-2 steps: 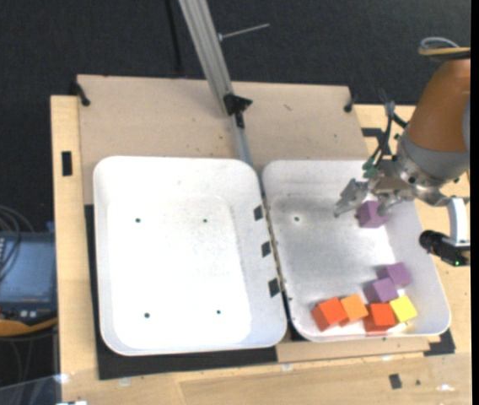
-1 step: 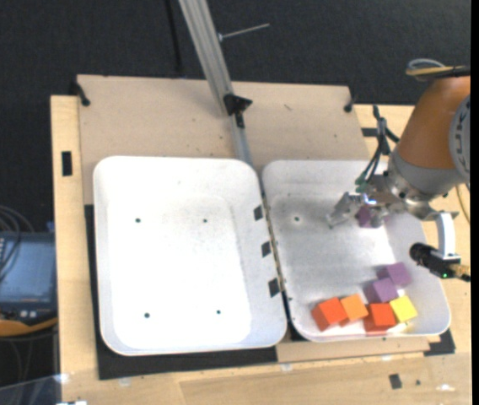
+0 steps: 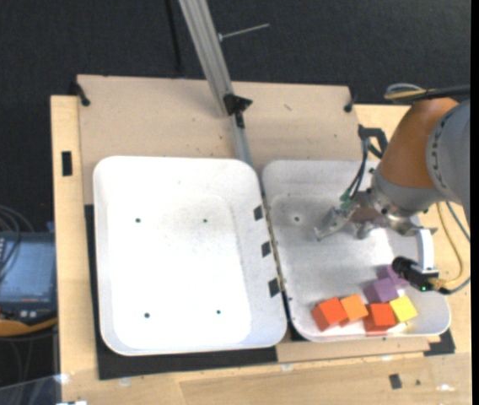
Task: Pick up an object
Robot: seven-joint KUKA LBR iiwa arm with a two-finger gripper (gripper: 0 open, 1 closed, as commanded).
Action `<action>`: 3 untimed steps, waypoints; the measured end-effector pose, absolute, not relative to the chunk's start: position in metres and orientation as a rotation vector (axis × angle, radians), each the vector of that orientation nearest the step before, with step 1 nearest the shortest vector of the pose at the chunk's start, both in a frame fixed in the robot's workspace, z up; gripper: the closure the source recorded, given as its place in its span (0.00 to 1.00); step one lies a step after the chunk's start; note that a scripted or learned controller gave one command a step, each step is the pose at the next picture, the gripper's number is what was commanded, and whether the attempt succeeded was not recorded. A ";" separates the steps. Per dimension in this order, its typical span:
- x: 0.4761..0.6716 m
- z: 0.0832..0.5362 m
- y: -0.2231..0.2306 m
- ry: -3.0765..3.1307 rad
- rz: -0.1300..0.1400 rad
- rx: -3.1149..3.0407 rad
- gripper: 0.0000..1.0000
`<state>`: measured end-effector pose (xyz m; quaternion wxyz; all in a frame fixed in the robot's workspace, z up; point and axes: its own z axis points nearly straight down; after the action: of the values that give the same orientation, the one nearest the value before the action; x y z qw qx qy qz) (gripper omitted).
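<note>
Fixed overhead view, slanted. Two shallow white bins sit side by side on the wooden table [image 3: 164,116]. The left bin [image 3: 113,251] shows a bare white floor with a few small dark dots. The right bin [image 3: 307,184] holds all the blocks, clustered in its near right corner.

Blocks, left to right along the near wall of the right bin: a red-orange block [image 3: 330,312], an orange block [image 3: 354,307] touching it, a second red-orange block [image 3: 381,315], and a yellow block [image 3: 404,309] at the right end. A purple block [image 3: 384,288] lies just behind the last two, on the far side of them. The blocks are packed close together, several touching.

The arm [image 3: 417,154], grey with its orange band, reaches in from the right over the far right part of the right bin. The gripper [image 3: 334,224] sits over the middle of that bin, pointing left, above bare bin floor. It is well apart from the block cluster, which lies nearer and to the right of it. No block is between the jaws; whether they are open or closed cannot be told at this resolution.

A slanted metal pole [image 3: 210,49] crosses the far side of the table. A pendant with a screen [image 3: 16,277] lies off the table on the left.
</note>
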<state>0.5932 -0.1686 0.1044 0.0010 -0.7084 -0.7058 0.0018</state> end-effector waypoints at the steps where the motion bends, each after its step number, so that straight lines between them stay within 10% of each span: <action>1: 0.595 0.120 -0.170 -2.215 -0.004 -2.236 1.00; 3: 0.589 0.226 -0.177 -2.229 -0.006 -2.225 1.00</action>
<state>0.5890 -0.1765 0.2262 -0.0039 -0.7063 -0.7079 -0.0019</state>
